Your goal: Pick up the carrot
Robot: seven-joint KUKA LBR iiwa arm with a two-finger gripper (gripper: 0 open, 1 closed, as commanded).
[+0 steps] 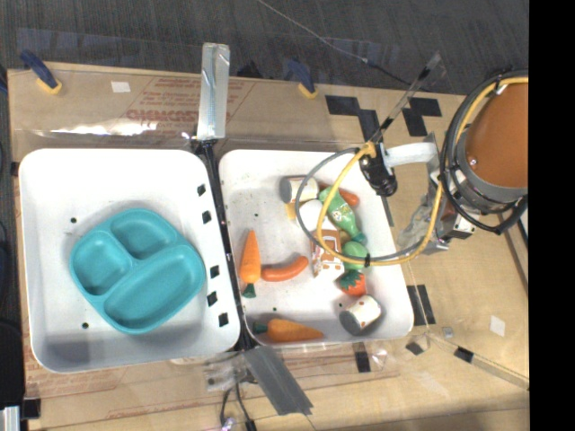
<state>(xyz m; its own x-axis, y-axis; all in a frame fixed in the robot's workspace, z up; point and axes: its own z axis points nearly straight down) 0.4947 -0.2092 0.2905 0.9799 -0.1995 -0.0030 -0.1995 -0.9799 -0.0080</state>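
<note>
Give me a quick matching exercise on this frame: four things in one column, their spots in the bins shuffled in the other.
Things:
1. teal divided plate
2. upright carrot
3. lying carrot
4. curved orange sausage

Places:
A. along the right bin's near wall
B. middle of the right bin, just right of the upright carrot
C. left bin
D. right bin, close to the divider between the bins

Pairs: 1-C, 2-D, 3-A, 4-B
</note>
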